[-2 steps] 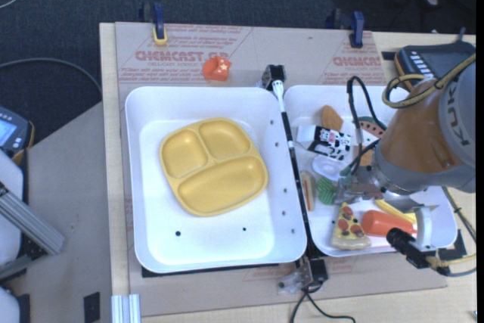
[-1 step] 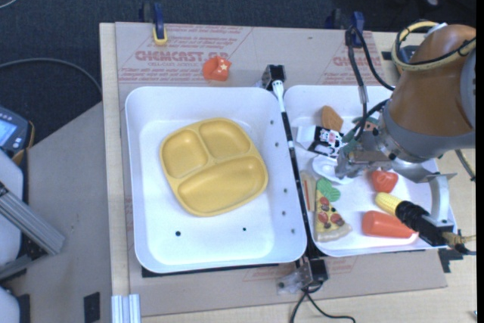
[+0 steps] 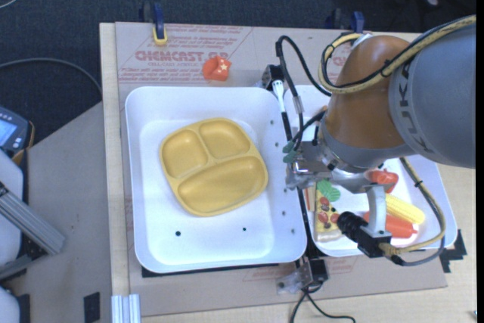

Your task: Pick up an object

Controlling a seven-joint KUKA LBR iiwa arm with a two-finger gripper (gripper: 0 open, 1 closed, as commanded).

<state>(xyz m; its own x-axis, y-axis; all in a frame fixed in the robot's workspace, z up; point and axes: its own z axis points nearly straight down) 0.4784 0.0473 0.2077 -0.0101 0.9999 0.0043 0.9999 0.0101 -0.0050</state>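
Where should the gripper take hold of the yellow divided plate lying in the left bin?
Grip the yellow plate by its raised outer rim, likely the right edge nearest the arm, coming straight down. It lies flat in the left bin, so only the rim offers a lip to pinch.

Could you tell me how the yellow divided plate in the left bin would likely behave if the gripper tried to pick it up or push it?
The yellow divided plate looks like moulded plastic, so probably stiff and light. It lies flat on the left bin floor, so a push would likely slide it, not tip it. Its low rounded rim may slip from a pinch.
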